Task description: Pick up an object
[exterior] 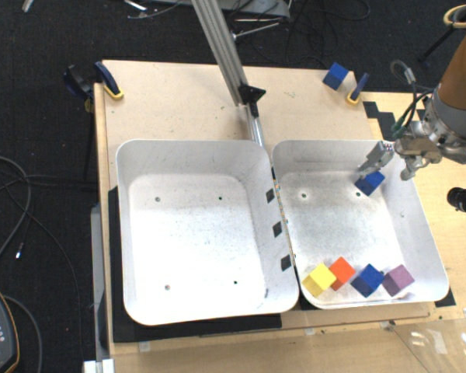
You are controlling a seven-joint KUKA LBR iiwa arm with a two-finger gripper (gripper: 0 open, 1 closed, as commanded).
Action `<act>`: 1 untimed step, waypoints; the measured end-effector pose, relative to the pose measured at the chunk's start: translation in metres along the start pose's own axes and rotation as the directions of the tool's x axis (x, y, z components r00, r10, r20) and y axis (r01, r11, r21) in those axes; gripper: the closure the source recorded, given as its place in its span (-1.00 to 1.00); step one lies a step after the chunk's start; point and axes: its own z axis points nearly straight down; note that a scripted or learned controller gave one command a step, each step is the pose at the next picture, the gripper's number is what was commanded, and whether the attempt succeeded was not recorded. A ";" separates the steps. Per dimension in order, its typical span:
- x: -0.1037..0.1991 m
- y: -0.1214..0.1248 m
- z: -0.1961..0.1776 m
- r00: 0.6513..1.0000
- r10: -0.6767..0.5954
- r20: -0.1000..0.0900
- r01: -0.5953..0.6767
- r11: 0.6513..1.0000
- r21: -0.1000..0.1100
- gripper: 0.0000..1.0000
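- Black carpet strewn with cables surrounds a pale wooden bench (186, 99), seen from above at a slant, with a slanted metal post (217, 33) rising over its far edge.
- Two shallow white bins sit side by side on the bench: the left bin (132, 169) and the right bin (419, 231), their inner rims touching along the middle.
- At the right, the grey arm (458, 84) reaches in over the right bin's far right corner, an orange band showing above the wrist.
- Its gripper (394, 160) hangs over that corner with the fingers (375, 158) spread apart, one prong toward the bin's centre and one toward its right wall.
- A blue block (370, 182) lies tilted on the bin floor just below the nearer finger, close to it but not between the two; nothing is pinched.
- Along the right bin's near edge four more pieces line up, touching or nearly so: a yellow cube (320, 279), an orange cube (342, 270), a second blue cube (367, 279) and a purple cube (398, 280).
- Outside the bins, another blue cube (335, 75) rests on the bench's far right corner beside a blue-and-yellow clamp (356, 89); a matching clamp (107, 81) grips the far left corner.
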 end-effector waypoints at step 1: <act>-0.057 -0.035 0.173 1.000 0.004 0.001 -0.004 1.000 0.003 -1.00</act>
